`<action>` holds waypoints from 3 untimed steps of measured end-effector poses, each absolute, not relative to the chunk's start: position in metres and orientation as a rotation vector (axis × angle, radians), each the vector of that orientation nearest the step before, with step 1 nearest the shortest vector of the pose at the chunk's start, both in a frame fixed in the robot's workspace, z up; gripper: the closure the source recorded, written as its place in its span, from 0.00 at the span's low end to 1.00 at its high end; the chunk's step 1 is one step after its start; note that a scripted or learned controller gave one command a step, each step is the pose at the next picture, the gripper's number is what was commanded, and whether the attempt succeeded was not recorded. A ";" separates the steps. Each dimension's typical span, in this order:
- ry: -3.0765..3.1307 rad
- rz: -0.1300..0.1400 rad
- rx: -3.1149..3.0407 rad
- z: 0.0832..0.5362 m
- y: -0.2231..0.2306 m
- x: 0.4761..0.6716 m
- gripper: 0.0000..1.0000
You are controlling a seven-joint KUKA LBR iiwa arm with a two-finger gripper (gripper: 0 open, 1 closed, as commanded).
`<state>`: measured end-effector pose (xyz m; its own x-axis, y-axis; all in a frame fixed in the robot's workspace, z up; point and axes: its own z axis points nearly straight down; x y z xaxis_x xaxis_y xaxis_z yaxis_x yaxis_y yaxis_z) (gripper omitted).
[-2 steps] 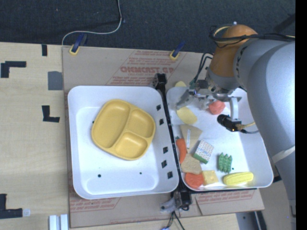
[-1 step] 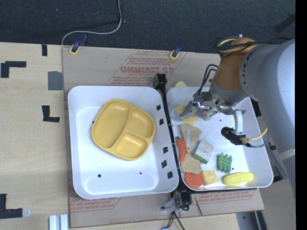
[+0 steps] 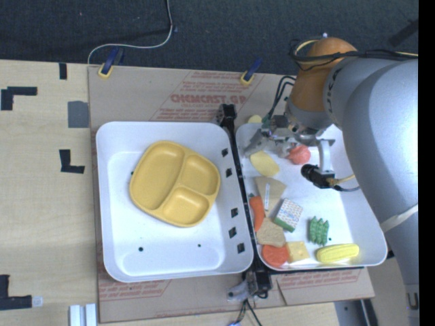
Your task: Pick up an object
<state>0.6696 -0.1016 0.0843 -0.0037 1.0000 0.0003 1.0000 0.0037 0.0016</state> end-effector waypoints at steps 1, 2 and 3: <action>2.221 -0.003 2.222 0.085 -0.108 0.609 0.00; 2.223 0.003 2.216 0.085 -0.110 0.671 0.00; 2.220 -0.002 2.223 0.086 -0.119 0.592 0.00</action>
<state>0.5923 -0.1191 0.0858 0.0012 1.0000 -0.0008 1.0000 -0.0012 -0.0012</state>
